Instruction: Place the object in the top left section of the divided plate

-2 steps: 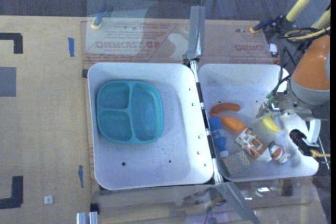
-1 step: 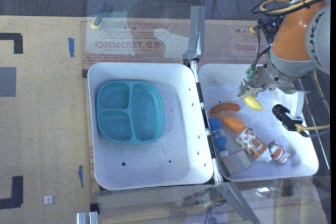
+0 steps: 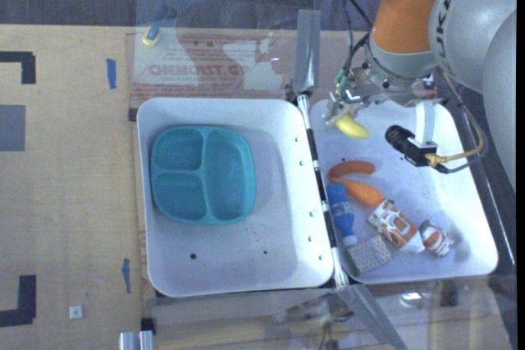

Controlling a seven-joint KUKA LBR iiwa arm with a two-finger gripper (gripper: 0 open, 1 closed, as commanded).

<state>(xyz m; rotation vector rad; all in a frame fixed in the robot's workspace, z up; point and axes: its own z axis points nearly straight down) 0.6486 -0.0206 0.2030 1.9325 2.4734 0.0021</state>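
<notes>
**A:** What lies nearest in the right bin (image 3: 476, 254)?

**B:** A grey mesh piece (image 3: 371, 253), an orange-and-white packet (image 3: 392, 225) and a small wrapped item (image 3: 435, 238); beside the divider is a blue bottle (image 3: 339, 207). Just beyond are a carrot (image 3: 366, 193) and a sausage (image 3: 352, 169).

**A:** And the plate?

**B:** The teal divided plate (image 3: 202, 175) sits in the left bin (image 3: 221, 262), nothing on it.

**A:** The hand?

**B:** The hand (image 3: 348, 106) is at the far end, over a yellow banana (image 3: 353, 127); whether it's gripping, I cannot tell.

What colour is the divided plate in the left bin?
Teal blue all over: the divided plate, clearest in the camera view.
</notes>
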